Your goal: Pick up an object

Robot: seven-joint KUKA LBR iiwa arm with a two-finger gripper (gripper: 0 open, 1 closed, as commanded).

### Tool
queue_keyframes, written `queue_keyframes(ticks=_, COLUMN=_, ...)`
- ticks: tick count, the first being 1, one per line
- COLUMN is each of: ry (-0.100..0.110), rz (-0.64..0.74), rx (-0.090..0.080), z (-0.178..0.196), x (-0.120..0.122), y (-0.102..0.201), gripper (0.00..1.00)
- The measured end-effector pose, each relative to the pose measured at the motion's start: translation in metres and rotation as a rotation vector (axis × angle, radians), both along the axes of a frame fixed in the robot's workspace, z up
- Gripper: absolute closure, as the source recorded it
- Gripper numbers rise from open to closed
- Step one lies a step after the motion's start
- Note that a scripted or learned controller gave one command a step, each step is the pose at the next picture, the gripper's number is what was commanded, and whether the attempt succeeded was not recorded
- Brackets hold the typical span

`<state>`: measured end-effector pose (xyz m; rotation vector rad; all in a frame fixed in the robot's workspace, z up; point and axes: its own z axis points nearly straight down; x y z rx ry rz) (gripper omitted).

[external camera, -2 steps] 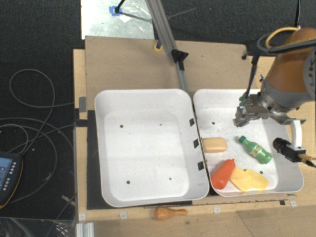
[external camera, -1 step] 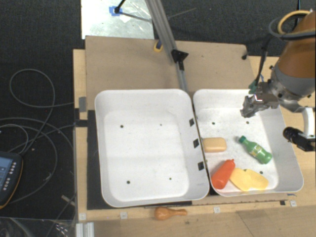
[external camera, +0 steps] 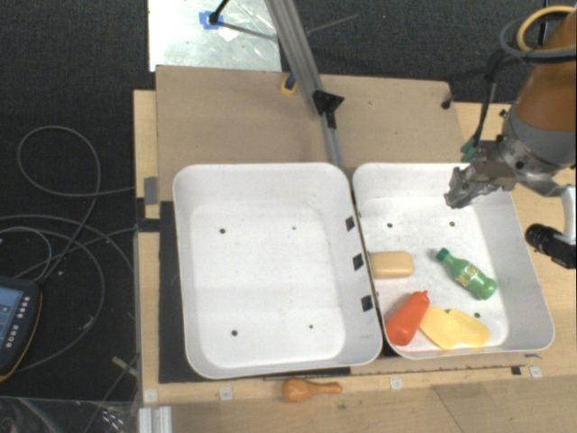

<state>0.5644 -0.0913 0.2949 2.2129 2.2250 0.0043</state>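
A: Where is the green bottle (external camera: pixel 467 273)?
B: In the right bin (external camera: pixel 518 242), just below the pincer (external camera: pixel 460 192), lying slanted. I cannot tell if the pincer is spread or pressed together.

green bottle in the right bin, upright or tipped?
Tipped. The green bottle lies on its side on the right bin's floor, cap toward the upper left.

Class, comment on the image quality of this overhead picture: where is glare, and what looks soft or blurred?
Camera view: glare washes out the pale floor patch at top; the gripper looks soft and dark; the green bottle and red bottle read clearly but slightly fuzzy.
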Motion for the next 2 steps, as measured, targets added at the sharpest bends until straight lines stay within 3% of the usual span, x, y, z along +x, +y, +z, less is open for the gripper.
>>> queue_keyframes(ticks=2, ry=0.004, rz=0.004, rx=0.002, z=-0.023, x=0.004, y=0.087, gripper=1.00)
